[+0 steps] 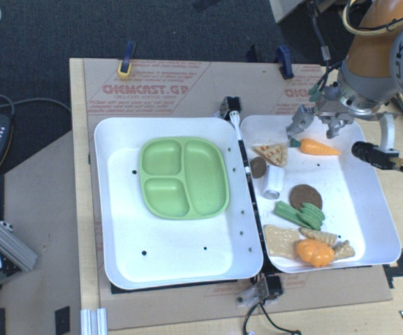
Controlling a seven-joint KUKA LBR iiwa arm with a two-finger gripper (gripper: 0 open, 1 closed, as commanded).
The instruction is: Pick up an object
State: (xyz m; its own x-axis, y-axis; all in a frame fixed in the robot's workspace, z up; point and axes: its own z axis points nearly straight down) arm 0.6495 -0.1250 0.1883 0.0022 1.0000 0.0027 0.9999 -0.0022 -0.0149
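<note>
Tabletop (152, 89) bore two bins: left bin (117, 257) held a green divided plate (184, 177); right bin (376, 208) held toy foods (306, 215); tool (318, 125) open, empty, at upper right.

The gripper (318, 124) hangs over the right bin (369, 208), its open fingers just above the carrot (318, 146) — not touching it; a green divided plate (184, 177) (three compartments) lies in the left bin (117, 222).

Pale green divided plate (184, 177); white bins (117, 257); orange carrot (318, 146); brown round cookie (305, 196); dark green pods (300, 214).
</note>
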